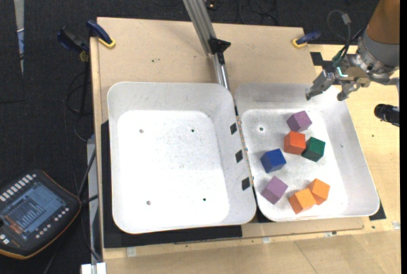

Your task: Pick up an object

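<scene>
Gripper hangs spread and empty over the right bin's far edge. Nearest target: purple cube, lying nearward and left of it, touching the orange cube. Descent not yet begun.

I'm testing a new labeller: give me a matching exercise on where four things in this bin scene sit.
Things:
1. green cube
2. blue cube
3. gripper
4. left bin

Places:
A. above the right bin's far right corner
B. touching an orange cube, on its right
C. beside the bin with all the cubes
D. nearest the divide between bins

Pairs: 1-B, 2-D, 3-A, 4-C
</scene>
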Controlling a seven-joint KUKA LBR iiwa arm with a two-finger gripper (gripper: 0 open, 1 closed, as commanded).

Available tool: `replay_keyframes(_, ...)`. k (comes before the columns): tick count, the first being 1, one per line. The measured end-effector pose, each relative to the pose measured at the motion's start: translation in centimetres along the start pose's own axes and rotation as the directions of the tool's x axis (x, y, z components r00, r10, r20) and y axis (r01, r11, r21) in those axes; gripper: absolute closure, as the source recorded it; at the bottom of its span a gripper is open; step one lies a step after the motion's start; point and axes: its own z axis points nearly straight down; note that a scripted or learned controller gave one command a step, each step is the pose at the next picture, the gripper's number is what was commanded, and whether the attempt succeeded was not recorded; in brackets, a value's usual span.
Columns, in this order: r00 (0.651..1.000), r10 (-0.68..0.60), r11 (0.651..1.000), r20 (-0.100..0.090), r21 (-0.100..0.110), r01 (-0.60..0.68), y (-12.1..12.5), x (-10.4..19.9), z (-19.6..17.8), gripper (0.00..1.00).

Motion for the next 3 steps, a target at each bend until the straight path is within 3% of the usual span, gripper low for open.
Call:
replay_keyframes(1, 1.000, -0.002, 1.000, 0.002, -0.004, 0.002, 0.1, 0.0, -0.3, 0.00)
replay_keyframes(3, 1.000, -0.001, 1.000, 0.000, 0.000, 0.001, -0.2, 0.6, 9.2, 0.00)
